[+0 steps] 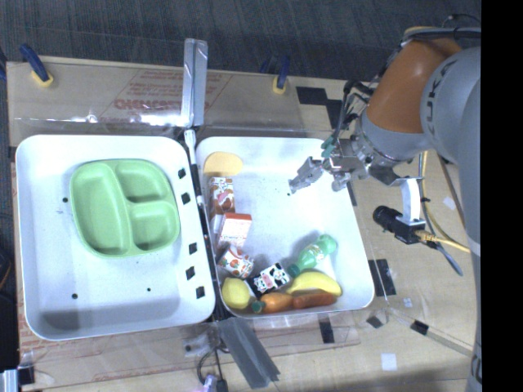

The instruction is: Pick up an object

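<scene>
My gripper (320,178) hangs over the bare upper right part of the right bin (278,158), open, with nothing between its fingers. The objects lie along that bin's left side and front. A yellow round piece (222,163) sits at the top left, with a snack packet (221,195), a red and white carton (236,229) and another packet (236,262) below it. Along the front lie a lemon (235,293), a black and white item (271,278), a carrot (275,303), a banana (315,282) and a green bottle (315,253).
The left bin (49,300) holds a green divided tray (124,205). A grey divider bar (194,80) stands between the bins at the back. The arm's orange band (404,80) rises to the right of the right bin.
</scene>
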Robot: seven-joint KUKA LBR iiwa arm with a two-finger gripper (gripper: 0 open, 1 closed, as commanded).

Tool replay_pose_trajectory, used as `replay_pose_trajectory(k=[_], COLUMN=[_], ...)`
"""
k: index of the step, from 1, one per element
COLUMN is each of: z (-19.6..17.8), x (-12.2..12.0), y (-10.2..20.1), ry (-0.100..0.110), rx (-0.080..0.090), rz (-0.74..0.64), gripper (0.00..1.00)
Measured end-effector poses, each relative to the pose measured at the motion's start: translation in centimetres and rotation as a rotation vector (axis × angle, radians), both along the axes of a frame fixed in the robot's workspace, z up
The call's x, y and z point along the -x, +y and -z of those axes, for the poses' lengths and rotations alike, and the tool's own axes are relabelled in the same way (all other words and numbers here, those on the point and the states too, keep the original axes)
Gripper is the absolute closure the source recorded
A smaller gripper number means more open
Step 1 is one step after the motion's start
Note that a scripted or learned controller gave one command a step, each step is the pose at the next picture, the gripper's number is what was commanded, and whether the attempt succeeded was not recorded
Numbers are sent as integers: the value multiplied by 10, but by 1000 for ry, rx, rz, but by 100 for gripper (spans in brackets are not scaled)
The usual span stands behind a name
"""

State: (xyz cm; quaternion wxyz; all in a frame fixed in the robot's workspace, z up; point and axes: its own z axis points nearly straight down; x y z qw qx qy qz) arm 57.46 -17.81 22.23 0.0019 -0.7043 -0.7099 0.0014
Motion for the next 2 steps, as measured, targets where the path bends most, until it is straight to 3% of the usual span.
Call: replay_pose_trajectory(k=[1,2], z=[92,131], x=[58,75], y=[-30,-28], ry=[-3,-3], rx=[1,0], rz=[53,-31], gripper=[0,0])
